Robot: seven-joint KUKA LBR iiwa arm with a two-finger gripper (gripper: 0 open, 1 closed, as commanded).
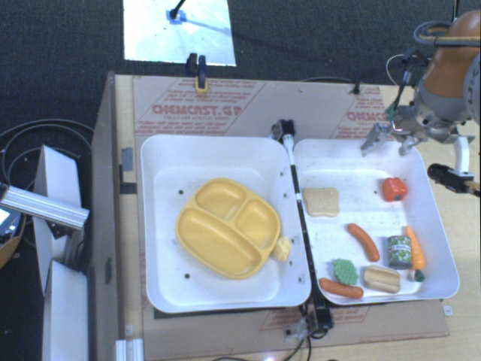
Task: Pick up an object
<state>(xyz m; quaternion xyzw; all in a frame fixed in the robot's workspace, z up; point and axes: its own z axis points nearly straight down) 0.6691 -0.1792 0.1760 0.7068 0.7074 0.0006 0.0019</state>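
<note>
**Q:** Which object is the candidate, and where does it lie?

**A:** The task names none. The nearest to me is the red toy pepper (pixel 394 189), near the far right side of the right bin (pixel 331 156). The other pieces in that bin are a slice of toy bread (pixel 321 201), a sausage (pixel 363 241), a small can (pixel 399 251) touching a carrot (pixel 415 250), a bread roll (pixel 381 278), a green leafy piece (pixel 345 271) and a second sausage (pixel 340 289). The left bin (pixel 161 201) holds a yellow compartment tray (pixel 228 227).

**Q:** What is the state of your pincer?

**A:** My gripper (pixel 388 138) hangs above the right bin's far edge with its two fingers spread apart and nothing between them.

**Q:** Which step is in hand?

**A:** The approach, in my judgement; no piece is lifted. The next move calls for travel toward the near side until I am over the pepper, a descent with the fingers wide, and a closure across its body. Being rounded, it may slip sideways.

**Q:** Is any writing legible?

**A:** The sheet under the bins carries red print reading "CHEMCAST GP" (pixel 197 110). The can's label is too small to read.
</note>
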